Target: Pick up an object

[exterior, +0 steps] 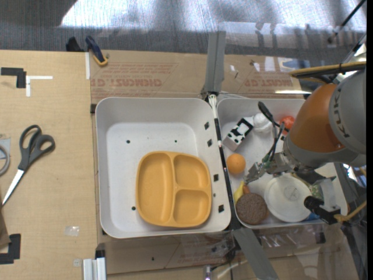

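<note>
The right bin (230,107) holds several objects. An orange ball (236,164) lies near its left wall, with a brown round disc (251,208) below it and a white round bowl (287,198) to the disc's right. A black-and-white checkered block (236,132) and a white lump (260,122) lie toward the back, beside a small red piece (288,121) and a black-handled utensil (269,116). My gripper (256,171) hangs low in this bin, just right of the orange ball and above the brown disc. The arm's orange band (315,121) hides the bin's right part.
The left bin (116,156) carries a yellow divided plate (173,189). Scissors (26,154) lie on the bench at far left. A blue-and-yellow clip (97,51) sits behind the left bin. A grey divider bar (214,63) runs between the bins at the back.
</note>
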Robot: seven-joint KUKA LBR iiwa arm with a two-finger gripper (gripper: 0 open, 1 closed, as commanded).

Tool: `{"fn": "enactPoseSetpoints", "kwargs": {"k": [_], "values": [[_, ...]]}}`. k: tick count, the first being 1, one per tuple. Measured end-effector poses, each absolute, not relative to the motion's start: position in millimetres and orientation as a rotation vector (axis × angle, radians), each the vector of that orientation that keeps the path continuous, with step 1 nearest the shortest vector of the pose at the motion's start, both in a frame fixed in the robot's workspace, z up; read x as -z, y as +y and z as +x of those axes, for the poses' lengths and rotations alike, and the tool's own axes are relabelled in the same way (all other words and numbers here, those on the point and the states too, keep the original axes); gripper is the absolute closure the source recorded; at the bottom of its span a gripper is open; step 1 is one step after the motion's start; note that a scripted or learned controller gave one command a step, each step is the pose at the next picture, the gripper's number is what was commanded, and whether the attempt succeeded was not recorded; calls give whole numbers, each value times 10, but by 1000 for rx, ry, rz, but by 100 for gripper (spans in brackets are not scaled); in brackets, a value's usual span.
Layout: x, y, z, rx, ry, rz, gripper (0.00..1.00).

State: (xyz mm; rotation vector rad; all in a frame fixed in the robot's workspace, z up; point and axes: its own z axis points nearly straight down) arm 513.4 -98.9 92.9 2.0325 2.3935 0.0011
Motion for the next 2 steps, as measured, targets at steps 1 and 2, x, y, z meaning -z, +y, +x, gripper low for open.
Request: {"fn": "enactPoseSetpoints", "kwargs": {"k": [1,2], "values": [[-918,-1269,5680,3,2250,2192,0],[-987,-1929,6070,1,2041,2386,0]]}}
